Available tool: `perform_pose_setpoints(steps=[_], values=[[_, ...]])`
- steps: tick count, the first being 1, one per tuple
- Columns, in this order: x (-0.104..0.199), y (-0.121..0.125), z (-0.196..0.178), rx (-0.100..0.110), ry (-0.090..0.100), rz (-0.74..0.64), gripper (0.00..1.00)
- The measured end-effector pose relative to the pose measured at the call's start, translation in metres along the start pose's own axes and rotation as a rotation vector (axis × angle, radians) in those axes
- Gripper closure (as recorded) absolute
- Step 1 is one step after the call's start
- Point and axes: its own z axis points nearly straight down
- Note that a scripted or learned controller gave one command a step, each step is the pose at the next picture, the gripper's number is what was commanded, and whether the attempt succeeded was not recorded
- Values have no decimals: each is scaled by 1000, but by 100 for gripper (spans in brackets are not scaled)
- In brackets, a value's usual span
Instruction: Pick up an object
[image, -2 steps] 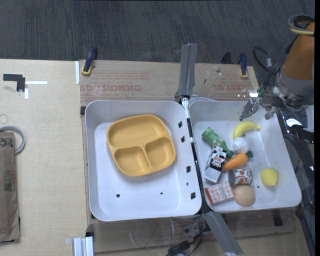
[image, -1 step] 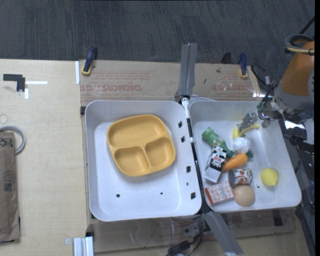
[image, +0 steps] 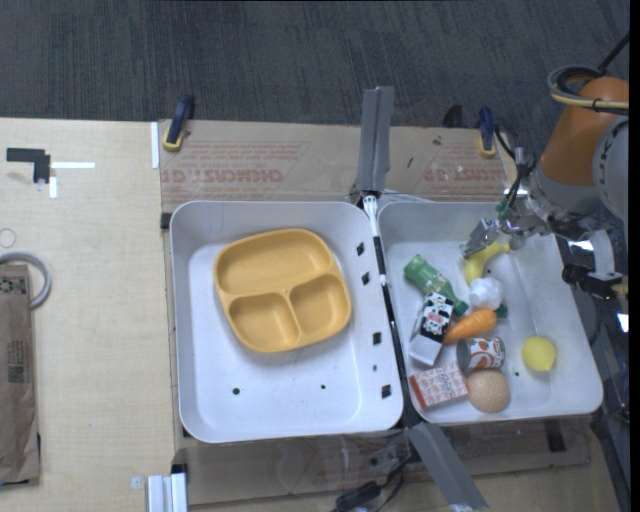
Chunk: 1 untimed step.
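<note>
Bins sit side by side: the left bin (image: 190, 330) holds a yellow divided plate (image: 283, 288); the right bin (image: 570, 395) holds a carrot (image: 470, 325), lemon (image: 539, 353), can (image: 482, 352) and cartons. A banana (image: 482, 260) lies just beneath the claw (image: 490, 238); whether the claw is open I cannot tell. Cardboard covers the surface (image: 80, 300).

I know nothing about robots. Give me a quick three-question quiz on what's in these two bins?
1. True or false: the yellow divided plate lies in the right bin.
2. Which item is the gripper closest to: A) banana, B) lemon, C) carrot?
3. Fill in: the plate has ___ compartments.

Key: 1 false, it lies in the left bin; 2 A; 3 three.
</note>
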Motion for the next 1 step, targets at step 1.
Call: perform_pose_setpoints(steps=[1], values=[[-1,1,-10,-4,-3,-3,100]])
